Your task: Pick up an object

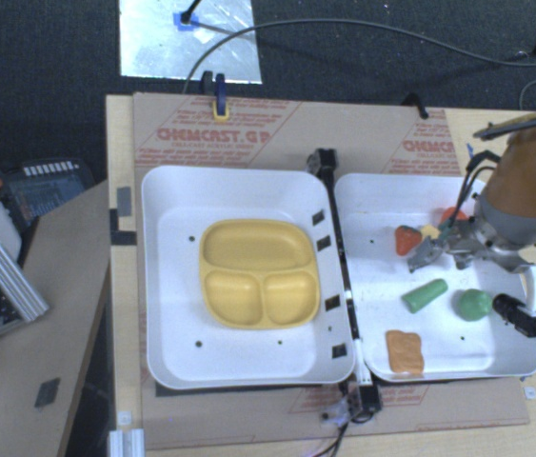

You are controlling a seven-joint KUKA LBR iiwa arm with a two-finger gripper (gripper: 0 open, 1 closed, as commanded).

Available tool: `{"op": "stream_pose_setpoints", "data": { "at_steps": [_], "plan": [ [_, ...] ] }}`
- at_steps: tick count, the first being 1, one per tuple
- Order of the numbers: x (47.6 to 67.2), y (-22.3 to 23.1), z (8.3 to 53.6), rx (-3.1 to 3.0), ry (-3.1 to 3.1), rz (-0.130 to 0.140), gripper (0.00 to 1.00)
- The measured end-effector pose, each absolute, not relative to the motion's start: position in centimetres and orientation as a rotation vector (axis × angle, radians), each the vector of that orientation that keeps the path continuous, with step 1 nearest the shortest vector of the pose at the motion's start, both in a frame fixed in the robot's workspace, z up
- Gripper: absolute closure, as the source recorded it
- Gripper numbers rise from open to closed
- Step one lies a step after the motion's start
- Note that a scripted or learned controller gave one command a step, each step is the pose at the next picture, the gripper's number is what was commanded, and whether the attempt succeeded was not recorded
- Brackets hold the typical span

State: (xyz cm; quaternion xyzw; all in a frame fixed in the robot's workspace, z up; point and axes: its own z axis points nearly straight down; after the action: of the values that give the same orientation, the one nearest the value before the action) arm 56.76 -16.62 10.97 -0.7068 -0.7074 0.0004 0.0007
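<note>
My gripper (431, 254) reaches in from the right and hangs low over the right bin (372, 208), its grey tip pointing left. A red piece (406, 240) lies just left of the tip, with a small yellow bit (429, 230) right above the tip. Below the gripper lie a green cylinder (425, 294) and a round green object (473, 304). A tan, bread-like slab (405, 351) rests near the bin's front edge. Another orange-red piece (455, 215) peeks out beside the wrist, partly hidden by the arm.
The left bin (172, 255) holds a yellow three-compartment plate (258, 272). A black divider (336, 255) with clips runs between the bins. The arm's grey and orange body (529, 193) covers the right bin's far right side. A black part (520, 314) juts out near the round green object.
</note>
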Motion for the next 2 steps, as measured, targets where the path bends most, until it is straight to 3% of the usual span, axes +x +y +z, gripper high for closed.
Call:
{"op": "stream_pose_setpoints", "data": {
  "at_steps": [1, 2],
  "plan": [
    [56.9, -16.7, 12.3, -2.223, -2.225, -0.002, 1.00],
    [57.1, -16.9, 18.8, -2.223, -2.231, -0.007, 1.00]
  ]
}}
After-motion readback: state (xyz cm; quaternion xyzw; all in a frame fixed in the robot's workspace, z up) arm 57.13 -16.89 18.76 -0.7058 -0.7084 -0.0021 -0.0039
